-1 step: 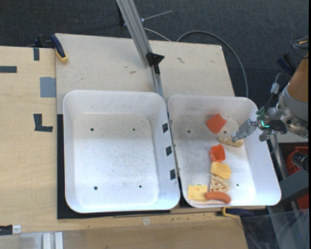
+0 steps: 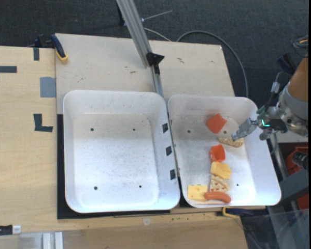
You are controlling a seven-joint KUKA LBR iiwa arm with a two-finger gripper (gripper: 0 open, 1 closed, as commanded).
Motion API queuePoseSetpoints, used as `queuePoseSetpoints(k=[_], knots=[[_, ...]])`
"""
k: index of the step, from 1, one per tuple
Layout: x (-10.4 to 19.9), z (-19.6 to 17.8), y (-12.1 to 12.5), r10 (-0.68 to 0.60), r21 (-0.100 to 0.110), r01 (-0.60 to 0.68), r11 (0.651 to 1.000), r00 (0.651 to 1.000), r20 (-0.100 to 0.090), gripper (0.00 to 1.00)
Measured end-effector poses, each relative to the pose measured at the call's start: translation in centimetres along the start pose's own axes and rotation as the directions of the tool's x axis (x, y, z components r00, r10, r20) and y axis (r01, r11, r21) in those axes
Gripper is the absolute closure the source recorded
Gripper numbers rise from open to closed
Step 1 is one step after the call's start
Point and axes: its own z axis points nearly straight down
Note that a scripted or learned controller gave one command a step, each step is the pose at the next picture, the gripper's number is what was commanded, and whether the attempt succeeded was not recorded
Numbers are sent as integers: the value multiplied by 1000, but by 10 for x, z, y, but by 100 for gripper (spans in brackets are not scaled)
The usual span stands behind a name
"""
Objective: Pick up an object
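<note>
The gripper (image 2: pixel 242 132) reaches in from three o'clock over the right bin (image 2: pixel 259 185), angled down toward a tan waffle-like piece (image 2: pixel 231 141) that lies just below its tip. Whether it touches that piece, and how far it is spread, cannot be told from this angle; nothing is visibly held.

The right bin carries all the small things. An orange-red block (image 2: pixel 216 123) sits at about twelve o'clock within the bin, just up and to the left of the waffle-like piece. Toward the bin's centre is a smaller red piece (image 2: pixel 217 152), and touching it on its six o'clock side is a yellow block (image 2: pixel 221 169). Below that a second tan lattice piece (image 2: pixel 216 183) runs down toward the bin's six o'clock edge, where a flat yellow slab (image 2: pixel 197 192) lies at its seven o'clock side and a red sausage-shaped thing (image 2: pixel 217 196) lies across its lower end.

The left bin (image 2: pixel 72 139) stands beside the right one, their rims meeting along the middle. Both rest on the tabletop (image 2: pixel 103 61). A slanted metal bar (image 2: pixel 135 22) comes in from twelve o'clock and ends near the junction of the bins. A blue and yellow clamp (image 2: pixel 59 47) sits at the tabletop's ten o'clock corner, and a thin cable (image 2: pixel 238 61) curves along its one o'clock side.
</note>
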Motion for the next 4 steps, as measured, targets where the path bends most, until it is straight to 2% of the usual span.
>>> queuePoseSetpoints(k=[1,2,3,4], knots=[[3,63,-5,1,7,-1,1000,1000,-2,0],[-3,110,-5,1,5,-1,1000,1000,-1,0],[-3,139,-2,0,-8,0,1000,1000,3,0],[-2,132,-3,0,-4,0,1000,1000,0,100]])
